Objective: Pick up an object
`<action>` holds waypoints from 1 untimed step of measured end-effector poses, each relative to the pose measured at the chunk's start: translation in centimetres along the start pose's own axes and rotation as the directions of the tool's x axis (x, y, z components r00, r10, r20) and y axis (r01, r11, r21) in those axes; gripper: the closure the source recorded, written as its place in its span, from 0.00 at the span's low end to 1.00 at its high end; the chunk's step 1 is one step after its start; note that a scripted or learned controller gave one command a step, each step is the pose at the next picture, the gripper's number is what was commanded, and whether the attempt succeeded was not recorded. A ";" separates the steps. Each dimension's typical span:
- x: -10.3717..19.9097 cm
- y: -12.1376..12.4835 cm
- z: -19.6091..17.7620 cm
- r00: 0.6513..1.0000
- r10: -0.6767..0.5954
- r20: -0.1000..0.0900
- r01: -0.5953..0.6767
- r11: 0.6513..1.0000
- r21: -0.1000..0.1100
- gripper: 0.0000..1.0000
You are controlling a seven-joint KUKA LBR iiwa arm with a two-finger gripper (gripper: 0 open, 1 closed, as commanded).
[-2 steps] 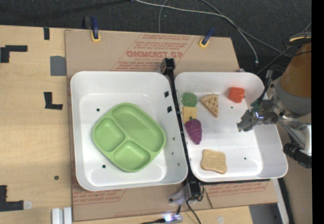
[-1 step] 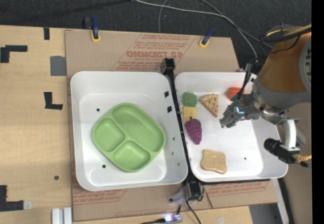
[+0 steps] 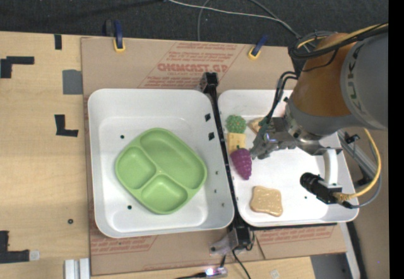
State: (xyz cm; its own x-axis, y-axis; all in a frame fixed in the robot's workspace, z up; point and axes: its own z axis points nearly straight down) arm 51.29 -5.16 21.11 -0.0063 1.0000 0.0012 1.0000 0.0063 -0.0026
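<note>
Nearest us, low in the right bin (image 3: 297, 218), lies the toast (image 3: 266, 201), flat and thin, so we judge it hard to pinch from above. Just beyond it, by the divider, the grapes (image 3: 242, 163) lie in the same bin. They are small, surely light, probably a stiff, bumpy plastic that could slip; we would close across the narrow middle. Touching them on the far side is the cheese (image 3: 235, 141), then the broccoli (image 3: 235, 124). Our gripper (image 3: 261, 145) hangs just right of the grapes; we cannot tell how its fingers stand, and nothing shows between them. In the left bin (image 3: 101, 113) the green plate (image 3: 160, 170) rests alone.
</note>
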 end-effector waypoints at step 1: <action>5.3 1.0 -1.1 1.000 0.000 0.000 0.000 1.000 -0.001 1.00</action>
State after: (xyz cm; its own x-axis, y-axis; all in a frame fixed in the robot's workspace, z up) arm 52.28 0.17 22.26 -0.0062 1.0000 0.0009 1.0000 0.0062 -0.0013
